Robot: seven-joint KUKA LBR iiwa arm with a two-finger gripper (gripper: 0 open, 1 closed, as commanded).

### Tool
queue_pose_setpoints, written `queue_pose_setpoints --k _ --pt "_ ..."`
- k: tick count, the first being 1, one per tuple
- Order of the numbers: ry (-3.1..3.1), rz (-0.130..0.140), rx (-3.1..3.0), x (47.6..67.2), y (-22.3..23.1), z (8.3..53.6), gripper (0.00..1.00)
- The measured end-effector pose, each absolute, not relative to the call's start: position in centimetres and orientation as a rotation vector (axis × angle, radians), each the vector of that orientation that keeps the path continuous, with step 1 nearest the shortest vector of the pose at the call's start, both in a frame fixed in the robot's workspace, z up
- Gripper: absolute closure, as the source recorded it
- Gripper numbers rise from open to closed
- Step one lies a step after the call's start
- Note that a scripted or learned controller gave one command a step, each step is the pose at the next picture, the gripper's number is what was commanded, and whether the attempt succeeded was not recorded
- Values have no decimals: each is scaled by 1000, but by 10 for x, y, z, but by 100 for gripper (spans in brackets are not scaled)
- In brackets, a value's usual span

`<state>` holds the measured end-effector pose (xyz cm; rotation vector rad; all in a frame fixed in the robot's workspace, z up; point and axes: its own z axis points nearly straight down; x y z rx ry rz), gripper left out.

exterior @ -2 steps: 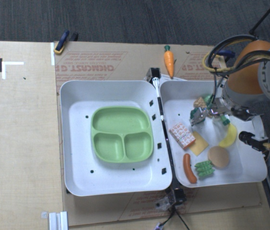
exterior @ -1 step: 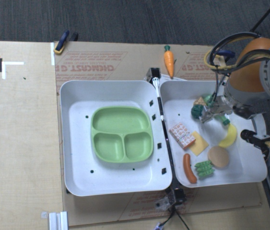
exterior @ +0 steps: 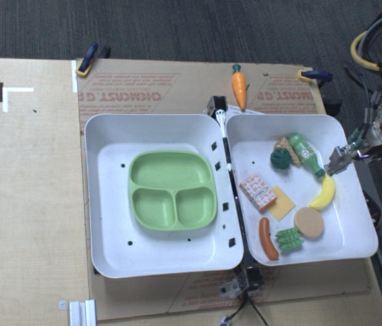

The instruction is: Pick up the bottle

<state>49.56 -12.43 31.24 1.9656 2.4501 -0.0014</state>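
Right bin (exterior: 353, 243): tool (exterior: 338, 160) beside green bottle (exterior: 306, 155).

1. The small green plastic bottle with a pale label (exterior: 305, 153) lies on its side in the right-hand white bin (exterior: 353, 248).
2. It lies aslant in the bin's upper right part: its broad base points toward the far wall, and its narrow neck points down and right.
3. Its neck end lies just above the yellow banana (exterior: 324, 194).
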Motion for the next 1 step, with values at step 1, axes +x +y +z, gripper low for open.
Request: queue_pose_setpoints --k 1 --pt "2167 -2 2276 477 -167 263 100"
